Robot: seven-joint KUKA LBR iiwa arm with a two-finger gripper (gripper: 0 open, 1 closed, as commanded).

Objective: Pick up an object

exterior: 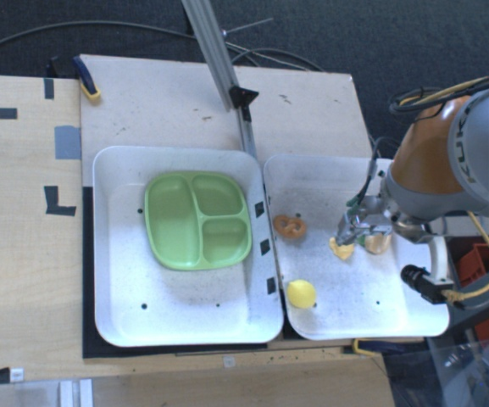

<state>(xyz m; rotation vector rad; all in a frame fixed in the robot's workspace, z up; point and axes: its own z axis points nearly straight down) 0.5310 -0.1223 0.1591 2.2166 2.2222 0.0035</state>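
My gripper (pixel 352 231) hangs low over the right bin (pixel 329 316), near its right side. Directly under and beside it lie a small yellow piece (pixel 341 249) and a tan object (pixel 378 243); I cannot tell whether either is between the fingers. A brown pretzel-like object (pixel 290 226) rests at the bin's left side. A yellow ball-shaped object (pixel 302 294) sits near the bin's front left.
The left bin (pixel 117 312) holds a green divided plate (pixel 198 220). A metal pole (pixel 213 41) slants down from the top to the divider between the bins. Cables run across the dark floor behind the bench.
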